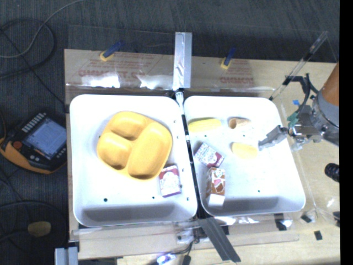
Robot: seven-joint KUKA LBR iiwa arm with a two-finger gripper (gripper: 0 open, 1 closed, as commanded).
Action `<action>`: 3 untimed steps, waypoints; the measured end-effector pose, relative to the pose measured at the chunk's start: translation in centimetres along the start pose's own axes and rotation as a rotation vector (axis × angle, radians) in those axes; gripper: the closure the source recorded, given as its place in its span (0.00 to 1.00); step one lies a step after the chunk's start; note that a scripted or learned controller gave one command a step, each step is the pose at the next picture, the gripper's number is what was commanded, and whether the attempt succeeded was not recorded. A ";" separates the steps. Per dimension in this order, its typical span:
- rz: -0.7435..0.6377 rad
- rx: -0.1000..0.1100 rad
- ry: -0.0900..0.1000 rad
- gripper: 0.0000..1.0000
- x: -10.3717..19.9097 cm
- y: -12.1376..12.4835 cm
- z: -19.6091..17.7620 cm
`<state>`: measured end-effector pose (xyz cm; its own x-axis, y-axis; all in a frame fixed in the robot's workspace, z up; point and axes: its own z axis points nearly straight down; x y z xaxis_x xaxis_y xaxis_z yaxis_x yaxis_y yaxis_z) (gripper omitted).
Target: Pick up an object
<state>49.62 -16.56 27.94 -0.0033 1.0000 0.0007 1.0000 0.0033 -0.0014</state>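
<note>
Fingers (268,141), thin grey metal, hang over the right bin's (287,200) edge, grip state unreadable, beside a pale yellow rounded piece (244,149). Left bin (83,203): glossy yellow lobed object (134,144), small carton (170,181).

Just left of the fingers (271,137) lies a yellow piece (243,149); a roll (237,122) sits beyond it. Bare bin floor (265,175) lies below the fingers, toward the front wall.
</note>
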 end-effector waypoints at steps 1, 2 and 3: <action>-0.006 0.002 0.000 0.00 2.1 8.0 10.1; -0.012 0.002 -0.001 0.00 2.3 4.9 11.9; -0.140 -0.018 -0.006 0.00 6.1 6.8 18.4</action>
<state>56.36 -10.38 9.56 -0.1431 0.9897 -0.0064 0.9896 0.1432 0.0166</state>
